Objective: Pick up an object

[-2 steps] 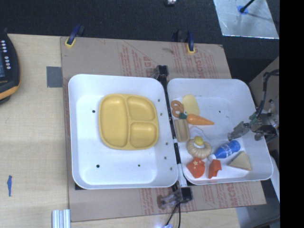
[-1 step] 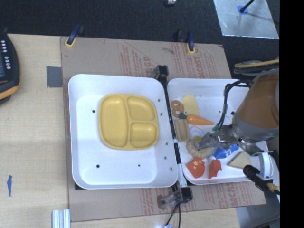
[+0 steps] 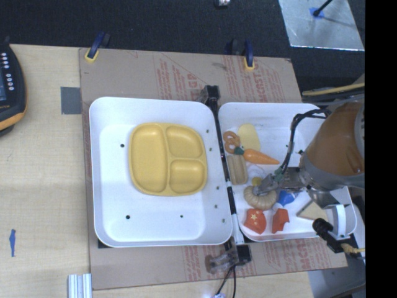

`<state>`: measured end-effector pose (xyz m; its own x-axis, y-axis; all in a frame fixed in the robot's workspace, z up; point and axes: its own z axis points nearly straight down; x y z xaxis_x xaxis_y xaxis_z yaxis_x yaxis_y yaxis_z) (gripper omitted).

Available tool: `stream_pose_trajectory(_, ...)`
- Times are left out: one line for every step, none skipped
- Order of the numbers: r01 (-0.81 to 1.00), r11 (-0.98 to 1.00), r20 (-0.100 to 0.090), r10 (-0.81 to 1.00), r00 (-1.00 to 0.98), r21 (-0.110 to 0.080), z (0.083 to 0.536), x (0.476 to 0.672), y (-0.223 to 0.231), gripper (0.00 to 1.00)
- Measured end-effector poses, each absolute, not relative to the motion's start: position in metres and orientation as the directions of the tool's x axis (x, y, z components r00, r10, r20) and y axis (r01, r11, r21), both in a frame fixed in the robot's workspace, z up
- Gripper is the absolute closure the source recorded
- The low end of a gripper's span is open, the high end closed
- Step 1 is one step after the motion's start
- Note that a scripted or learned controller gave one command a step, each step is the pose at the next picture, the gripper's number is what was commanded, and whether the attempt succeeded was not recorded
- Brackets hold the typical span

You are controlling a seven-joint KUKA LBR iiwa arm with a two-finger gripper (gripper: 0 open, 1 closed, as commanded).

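You have the table [image 3: 43,185] carrying a cardboard sheet [image 3: 186,73], and on it 2 white bins side by side. The left bin [image 3: 111,222] holds 1 yellow divided plate [image 3: 167,159] and nothing the arm is working on. The right bin [image 3: 273,112] holds all the small toy food, so your pick will come from there.

The arm [image 3: 338,148] reaches in over the right bin's right half, and its gripper [image 3: 268,185] sits low among the items, near the bin's middle. You cannot tell from here whether the gripper is spread or pressed together; it is small, dark and tangled with cable against the clutter.

Going down in size among the pieces: a tan bread-like stick [image 3: 237,169], a pale yellow piece [image 3: 249,134], a beige curved piece [image 3: 259,197] just under the gripper, an orange carrot [image 3: 260,157], a red strawberry-like piece [image 3: 255,221], a smaller red piece [image 3: 280,219], a pretzel [image 3: 231,141] and a blue bit [image 3: 285,198].

As a judgement, the task is at the grasp stage: the gripper is down by the beige piece, but nothing is visibly lifted, so the pick is not yet done.

The arm's bulk hides the right bin's right side, and whatever lies there you cannot check.
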<state>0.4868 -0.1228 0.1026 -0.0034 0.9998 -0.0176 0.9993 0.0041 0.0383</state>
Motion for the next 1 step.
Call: stream_pose_trajectory(0.999,0.005,-0.015,1.0,-0.004,0.038,0.1034,0.4869,-0.1238,0.0)
